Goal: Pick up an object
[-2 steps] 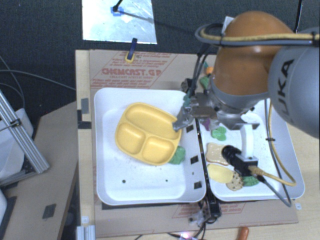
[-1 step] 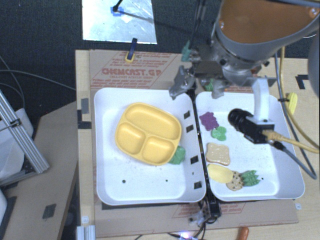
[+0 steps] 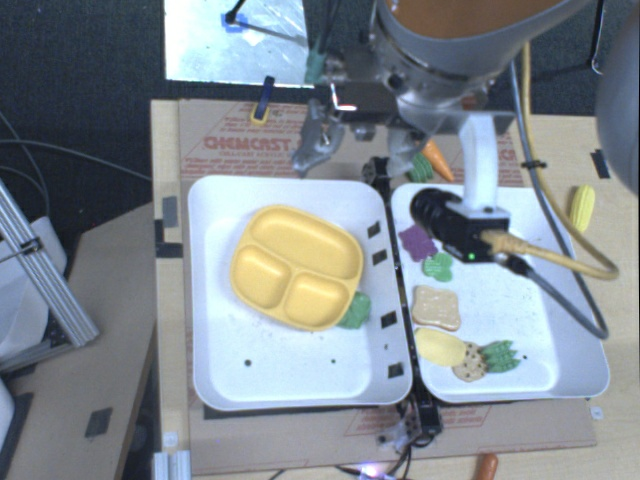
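Presently the gripper [image 3: 318, 144] hangs over the back rim of the left shallow white bin [image 3: 215, 298]. Whether it is spread or pressed together cannot be told from this slant.

Nearest below it lies a yellow plastic plate with three compartments [image 3: 297, 266], face up in the middle of that bin. A small green leafy toy [image 3: 355, 311] touches the plate's near right edge. The plate is probably light and stiff, but it is smooth and far too broad to straddle. Its raised rim or one of the inner dividing ridges looks like the only place to pinch, and it would likely tip as it rises.

The right shallow white bin [image 3: 560, 338] offers easier pickings. A purple toy piece [image 3: 416, 239] and a small green toy piece [image 3: 437, 265] sit near the dividing wall. A beige bread-slice toy [image 3: 437, 308] lies just in front of them, and a yellow pineapple toy with a green crown [image 3: 465, 353] lies at the front.

All look like light, hard plastic. The bread-slice toy lies flat and low, so it would have to be taken by its edges across the narrower width. The pineapple toy is rounder and thicker, and is best clasped across its body, not its spiky crown, though the curved skin may slip.
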### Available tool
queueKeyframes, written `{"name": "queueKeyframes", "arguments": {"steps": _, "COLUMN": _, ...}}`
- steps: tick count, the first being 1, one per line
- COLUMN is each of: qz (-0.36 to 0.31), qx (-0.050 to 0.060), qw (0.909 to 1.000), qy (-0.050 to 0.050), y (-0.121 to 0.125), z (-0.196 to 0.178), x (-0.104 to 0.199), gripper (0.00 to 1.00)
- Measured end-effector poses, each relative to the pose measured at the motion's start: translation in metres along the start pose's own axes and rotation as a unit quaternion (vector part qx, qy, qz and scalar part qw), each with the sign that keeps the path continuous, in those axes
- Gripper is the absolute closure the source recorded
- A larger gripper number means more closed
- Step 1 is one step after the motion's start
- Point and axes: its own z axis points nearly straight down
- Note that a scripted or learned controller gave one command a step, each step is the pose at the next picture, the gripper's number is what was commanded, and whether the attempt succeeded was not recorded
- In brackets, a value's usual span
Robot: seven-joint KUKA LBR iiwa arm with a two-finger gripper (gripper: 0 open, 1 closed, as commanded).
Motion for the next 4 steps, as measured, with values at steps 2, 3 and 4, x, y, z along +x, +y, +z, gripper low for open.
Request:
{"name": "queueKeyframes", "arguments": {"steps": 2, "qz": 0.001, "qx": 0.001, "qw": 1.0000, "qy": -0.002, "y": 0.036, "z": 0.088, "x": -0.117, "gripper": 1.00}}
{"name": "queueKeyframes", "arguments": {"steps": 3, "qz": 0.006, "qx": 0.006, "qw": 1.0000, "qy": -0.003, "y": -0.004, "z": 0.141, "x": -0.163, "gripper": 1.00}}
{"name": "queueKeyframes", "arguments": {"steps": 4, "qz": 0.003, "qx": 0.002, "qw": 1.0000, "qy": -0.002, "y": -0.002, "z": 0.133, "x": -0.157, "gripper": 1.00}}
